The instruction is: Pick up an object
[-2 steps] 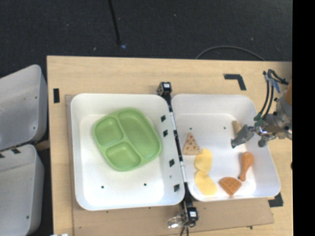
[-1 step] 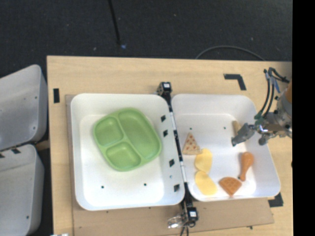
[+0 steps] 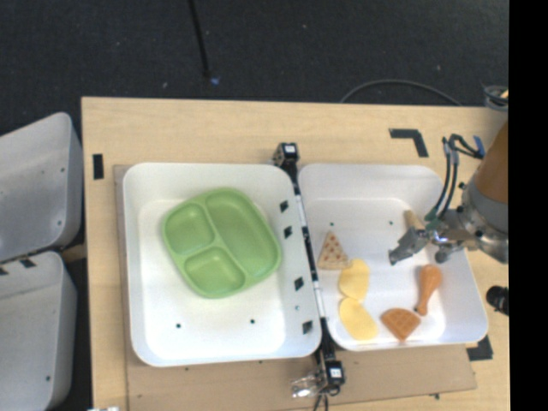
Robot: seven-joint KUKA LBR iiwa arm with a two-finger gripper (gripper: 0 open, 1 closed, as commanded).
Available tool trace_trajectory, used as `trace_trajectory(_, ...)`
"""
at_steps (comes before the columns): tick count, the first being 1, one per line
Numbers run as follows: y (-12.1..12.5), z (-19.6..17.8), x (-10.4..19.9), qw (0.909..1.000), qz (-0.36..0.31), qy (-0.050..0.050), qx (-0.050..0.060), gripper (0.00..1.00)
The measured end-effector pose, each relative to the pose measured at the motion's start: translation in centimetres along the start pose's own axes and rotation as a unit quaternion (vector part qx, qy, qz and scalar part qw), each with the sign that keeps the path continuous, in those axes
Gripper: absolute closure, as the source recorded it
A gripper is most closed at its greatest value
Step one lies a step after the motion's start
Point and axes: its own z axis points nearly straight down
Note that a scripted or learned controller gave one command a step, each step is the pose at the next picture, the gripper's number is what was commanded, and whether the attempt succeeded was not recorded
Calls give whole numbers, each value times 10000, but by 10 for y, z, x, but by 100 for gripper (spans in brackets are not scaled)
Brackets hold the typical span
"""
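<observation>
- The gripper (image 3: 417, 245) hangs over the right bin (image 3: 377, 187), fingers spread, pinching nothing.
- The drumstick (image 3: 426, 288) lies just below-right of it, untouched.
- Its long axis runs near-vertical, its thick end toward the gripper.

Grey arm entering from right, claw (image 3: 421, 245) lowered, fingers spread apart

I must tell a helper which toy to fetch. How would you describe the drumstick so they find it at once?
Look in the right white bin, at its right side just below the gripper. The drumstick is the orange, long, club-shaped piece; its neighbours are flat pieces.
</observation>
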Motion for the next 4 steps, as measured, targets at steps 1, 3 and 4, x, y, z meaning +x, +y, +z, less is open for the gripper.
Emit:
trace_trajectory(1, 8, 50, 0, 10000, 2, 1, 4, 0)
trace_trajectory(3, 3, 106, -1, 10000, 18, 16, 10, 100)
trace_trajectory(4, 7, 46, -3, 10000, -12, -8, -50, 100)
